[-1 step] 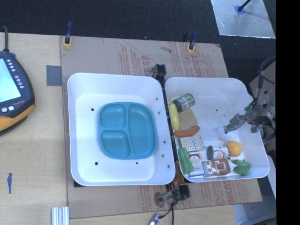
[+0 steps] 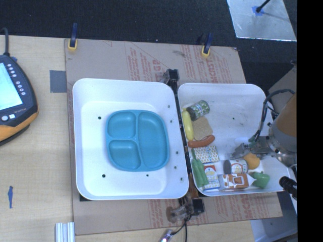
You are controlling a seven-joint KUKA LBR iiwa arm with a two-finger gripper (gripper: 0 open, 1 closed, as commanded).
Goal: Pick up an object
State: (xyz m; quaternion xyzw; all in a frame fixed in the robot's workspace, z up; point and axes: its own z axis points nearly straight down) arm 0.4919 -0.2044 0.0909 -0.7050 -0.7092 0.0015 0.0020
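Observation:
The right white bin (image 2: 227,92) holds several small items along its left and front sides. A green can (image 2: 198,109) lies by a yellow banana (image 2: 187,125), a brown bread slice (image 2: 203,128) and a red sausage (image 2: 201,142). A cracker (image 2: 207,154), a green cucumber (image 2: 197,172) and printed cartons (image 2: 224,178) lie toward the front. My gripper (image 2: 243,149) reaches in low from the right, just above an orange fruit (image 2: 251,161) and near a green pepper (image 2: 261,179). I see nothing held in it.
The left white bin (image 2: 86,135) carries a blue divided plate (image 2: 137,139). A handheld control pendant (image 2: 12,97) lies on the bench at far left. Clamps (image 2: 72,43) pin the cardboard sheet at the back. The arm body (image 2: 285,130) crowds the right bin's right wall.

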